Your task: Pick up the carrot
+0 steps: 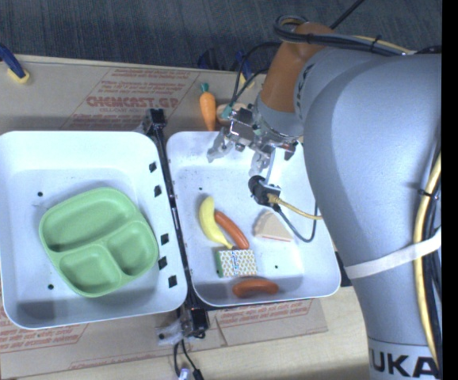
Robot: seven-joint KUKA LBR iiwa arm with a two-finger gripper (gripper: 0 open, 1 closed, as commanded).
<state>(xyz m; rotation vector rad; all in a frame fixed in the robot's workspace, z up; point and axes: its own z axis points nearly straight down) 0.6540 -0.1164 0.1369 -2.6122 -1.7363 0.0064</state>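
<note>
The carrot (207, 111) is small and orange with a green top. It lies on the cardboard just beyond the far rim of the right bin (308, 212), outside it. My gripper (237, 155) hangs over the far part of that bin, a little to the right of the carrot and nearer the camera. It is open, and between its spread fingers only the white bin floor shows. One fingertip (215, 149) is close to the bin's far rim, just below the carrot.
The right bin holds a banana (206, 220), a red sausage (232, 229), a pale wedge (272, 228), a patterned block (237, 262) and another sausage (254, 288). A green divided plate (98, 240) lies in the left bin (15, 157). A cable (296, 210) dangles near the wedge.
</note>
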